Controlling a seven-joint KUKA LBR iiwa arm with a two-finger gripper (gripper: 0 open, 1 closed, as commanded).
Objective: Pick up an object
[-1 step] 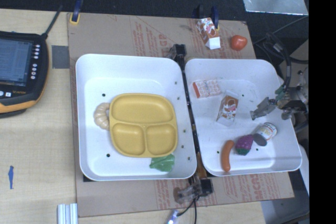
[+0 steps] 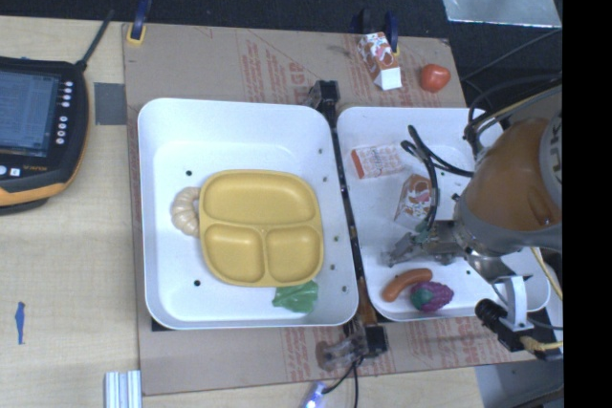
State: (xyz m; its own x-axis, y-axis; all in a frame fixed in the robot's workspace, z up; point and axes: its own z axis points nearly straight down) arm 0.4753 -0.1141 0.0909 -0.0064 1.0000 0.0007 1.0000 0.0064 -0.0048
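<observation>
My gripper (image 2: pixel 400 252) hangs low over the right bin (image 2: pixel 373 124), reaching left from the grey and orange arm (image 2: pixel 512 191). Just below it lie a red-orange sausage (image 2: pixel 407 283) and a purple bunch of grapes (image 2: pixel 432 296). A small red and white snack packet (image 2: pixel 418 198) stands just above the gripper, and a flat red and white packet (image 2: pixel 378 160) lies further up. The gripper's dark tip is too blurred to show anything held.
The left bin (image 2: pixel 163 124) holds a yellow divided plate (image 2: pixel 260 226), a beige lump (image 2: pixel 185 210) at its left and a green item (image 2: pixel 296 297) below it. A small carton (image 2: pixel 380 60) and a red ball (image 2: pixel 435 77) sit behind the bins. A tablet (image 2: pixel 33 129) lies far left.
</observation>
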